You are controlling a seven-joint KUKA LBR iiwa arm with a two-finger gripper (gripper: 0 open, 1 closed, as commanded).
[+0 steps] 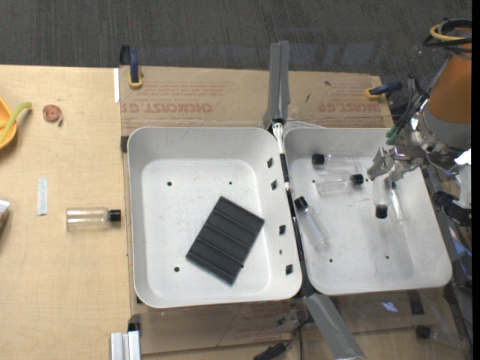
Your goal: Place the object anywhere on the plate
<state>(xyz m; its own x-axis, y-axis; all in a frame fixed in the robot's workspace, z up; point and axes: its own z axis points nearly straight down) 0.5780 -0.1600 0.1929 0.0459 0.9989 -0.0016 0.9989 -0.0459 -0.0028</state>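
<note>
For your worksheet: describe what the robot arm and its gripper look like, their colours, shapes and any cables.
The arm is a rounded grey body with a broad orange band. Dark cables, plus a yellow loop, run beside it. The gripper is a small metallic grey assembly with thin fingers.

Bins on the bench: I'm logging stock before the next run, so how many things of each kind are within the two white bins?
Clear vials with black caps: 4
Dark ribbed plate: 1
Total: 5
</note>
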